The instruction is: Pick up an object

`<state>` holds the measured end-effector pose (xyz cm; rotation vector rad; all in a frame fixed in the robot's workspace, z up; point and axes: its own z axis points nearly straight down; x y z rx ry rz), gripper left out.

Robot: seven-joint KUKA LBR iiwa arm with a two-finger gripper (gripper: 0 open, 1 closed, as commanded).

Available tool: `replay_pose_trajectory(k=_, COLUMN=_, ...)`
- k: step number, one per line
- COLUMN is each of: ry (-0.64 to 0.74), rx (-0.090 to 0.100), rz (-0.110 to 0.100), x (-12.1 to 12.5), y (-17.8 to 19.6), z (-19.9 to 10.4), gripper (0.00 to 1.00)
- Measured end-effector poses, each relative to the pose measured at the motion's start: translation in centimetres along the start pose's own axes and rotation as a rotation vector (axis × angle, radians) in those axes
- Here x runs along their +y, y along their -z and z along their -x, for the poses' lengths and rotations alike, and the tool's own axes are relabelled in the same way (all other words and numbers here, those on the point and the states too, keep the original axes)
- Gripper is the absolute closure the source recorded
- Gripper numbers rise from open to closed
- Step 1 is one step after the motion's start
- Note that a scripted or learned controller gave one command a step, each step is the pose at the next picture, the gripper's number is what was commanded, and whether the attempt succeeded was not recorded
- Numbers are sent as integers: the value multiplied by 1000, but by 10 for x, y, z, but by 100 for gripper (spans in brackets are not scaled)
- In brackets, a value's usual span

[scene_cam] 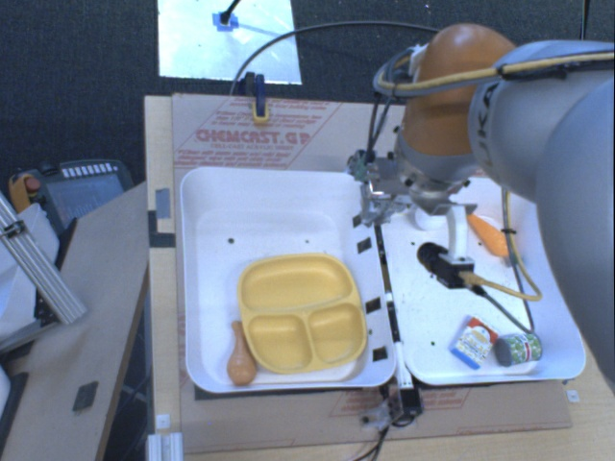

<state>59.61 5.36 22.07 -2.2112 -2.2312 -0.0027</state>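
Observation:
My gripper (373, 200) hangs below the orange-banded wrist, over the far end of the divider between the two bins. I see nothing held in it. In the right bin (557, 358) an orange carrot-like piece (488, 235) lies just right of the gripper, partly hidden by the arm. A small blue, white and red carton (473, 342) and a grey-green can (519, 349) lying on its side rest near that bin's front edge. The left bin (207, 257) holds a yellow three-part plate (303, 310) and a tan wooden spoon (240, 353) at the plate's front left corner.
The arm's grey bulk covers the right bin's far right part. A cardboard sheet (259, 133) lies under and behind the bins. A tablet-like device (82, 190) and a metal rail (38, 267) sit off the bench to the left.

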Motion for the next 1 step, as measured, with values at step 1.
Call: replay_pose_trajectory(k=1, ry=0, rx=1, rz=0, x=3, y=-3, z=-44, gripper=100)
